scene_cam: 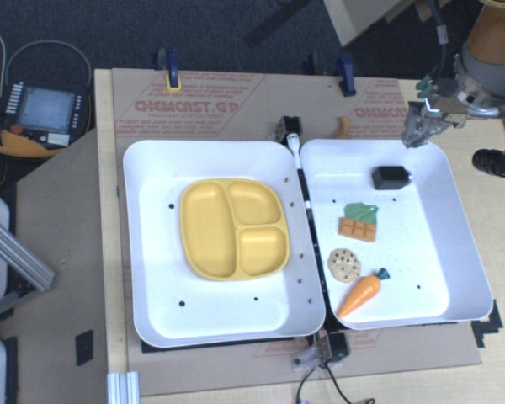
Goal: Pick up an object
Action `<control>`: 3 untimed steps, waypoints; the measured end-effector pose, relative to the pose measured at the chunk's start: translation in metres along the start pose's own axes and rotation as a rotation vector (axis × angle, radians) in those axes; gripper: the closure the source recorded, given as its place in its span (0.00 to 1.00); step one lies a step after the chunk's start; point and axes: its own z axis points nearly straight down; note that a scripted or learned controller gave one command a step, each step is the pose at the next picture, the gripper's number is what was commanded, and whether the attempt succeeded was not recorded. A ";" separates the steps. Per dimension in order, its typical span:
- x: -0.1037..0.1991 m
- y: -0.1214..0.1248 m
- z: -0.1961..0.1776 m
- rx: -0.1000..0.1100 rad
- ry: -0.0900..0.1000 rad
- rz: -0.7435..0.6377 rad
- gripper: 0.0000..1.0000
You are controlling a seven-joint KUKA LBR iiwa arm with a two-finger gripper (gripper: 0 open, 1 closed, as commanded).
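Camera view: the hand (417,130) hangs over the far rim of the right bin (454,225), above its back corner. Whether it is open or closed cannot be told from here, and nothing is seen in its grip.

Step in hand, as I judge it: approach. No object has been taken yet.

Candidate objects all lie in the right bin. The black block (391,177) is the nearest, just below and slightly left of the hand. Farther out lie the green-and-orange cracker piece (358,222), then the cookie (344,264) and the toy carrot (358,295), these two almost touching.

The next move likely calls for a short travel inward from the rim, then a descent onto the block.

Clearances: the block stands apart from its neighbours with bare floor all round, but near the back wall. The cookie and carrot sit close to the wall shared with the left bin (151,251), which holds a yellow divided plate (233,227).
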 end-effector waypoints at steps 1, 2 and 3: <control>0.000 0.001 -0.021 0.002 0.001 0.000 1.00; 0.042 -0.030 -0.016 0.011 0.004 -0.003 1.00; 0.086 -0.047 0.005 0.012 0.004 -0.003 1.00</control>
